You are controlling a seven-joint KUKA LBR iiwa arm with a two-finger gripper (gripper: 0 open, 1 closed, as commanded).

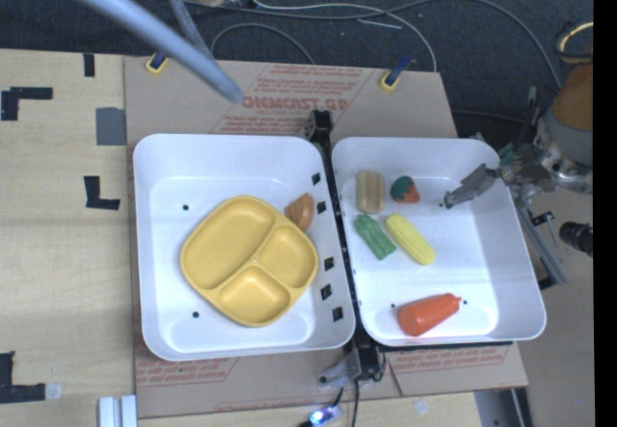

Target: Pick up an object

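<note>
**Gripper at the Right Bin's Far Right Rim, Nothing Held**

Reference landmark: the right bin (511,252), the white tray on the arm's side of the bench.

1. Gripper (461,190): positioned over the far right corner of the right bin, just inside its rim. A single dark finger profile slants down toward the bin floor. Whether the jaws stand apart or closed cannot be told at this angle. No object is seen between them.

2. Contents of the right bin, all lying on its floor:
 - Tan bread-like piece (369,191): far left area, upright along the bin's depth.
 - Small red and green item (404,189): just beside the tan piece, toward the gripper and apart from it.
 - Green vegetable (374,235): left of centre, tilted.
 - Yellow corn cob (410,239): centre, just beside the green vegetable and parallel with it.
 - Orange carrot (428,313): near edge, well apart from the others.

3. Left of the right bin: the left bin (159,223) carries a yellow divided plate (249,261). A brown oval item (300,211) touches the plate's far right edge, near the divider between the bins.
</note>
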